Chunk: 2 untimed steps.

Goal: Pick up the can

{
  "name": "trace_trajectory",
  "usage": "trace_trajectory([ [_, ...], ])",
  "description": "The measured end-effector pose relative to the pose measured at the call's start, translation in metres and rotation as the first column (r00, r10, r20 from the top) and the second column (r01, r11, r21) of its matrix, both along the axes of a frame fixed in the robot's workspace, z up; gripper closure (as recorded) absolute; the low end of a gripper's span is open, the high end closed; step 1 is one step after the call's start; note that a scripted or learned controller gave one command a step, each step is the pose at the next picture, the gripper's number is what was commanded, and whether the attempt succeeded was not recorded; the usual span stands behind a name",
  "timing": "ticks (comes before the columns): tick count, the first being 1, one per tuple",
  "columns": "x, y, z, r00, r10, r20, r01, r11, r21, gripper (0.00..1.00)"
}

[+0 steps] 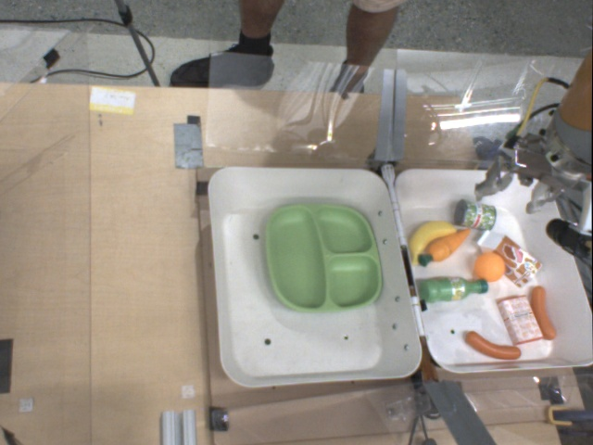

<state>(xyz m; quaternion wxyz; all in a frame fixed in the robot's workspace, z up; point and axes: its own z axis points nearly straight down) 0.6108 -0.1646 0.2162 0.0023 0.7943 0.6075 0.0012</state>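
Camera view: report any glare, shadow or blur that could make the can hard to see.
Camera view: bright glare streaks the clear panel behind the right bin; the can lies clear of it, evenly lit, its label small and soft; the hand above it is blurred at the frame's edge; the banana and green tray look sharp, with faint shadows.

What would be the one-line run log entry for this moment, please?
phase: approach | gripper: above right bin, near can | can: lying in right bin, not held | left bin: green plate
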Motion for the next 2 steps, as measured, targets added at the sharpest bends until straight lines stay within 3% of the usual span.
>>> trace_trajectory([
  [1, 0.0271, -0.0301, -0.0985, 0.990, -0.137, 0.029, 0.137, 0.991, -0.003, 0.00],
  [2, 0.0268, -0.0305, -0.0988, 0.990, -0.137, 0.028, 0.137, 0.991, -0.003, 0.00],
])
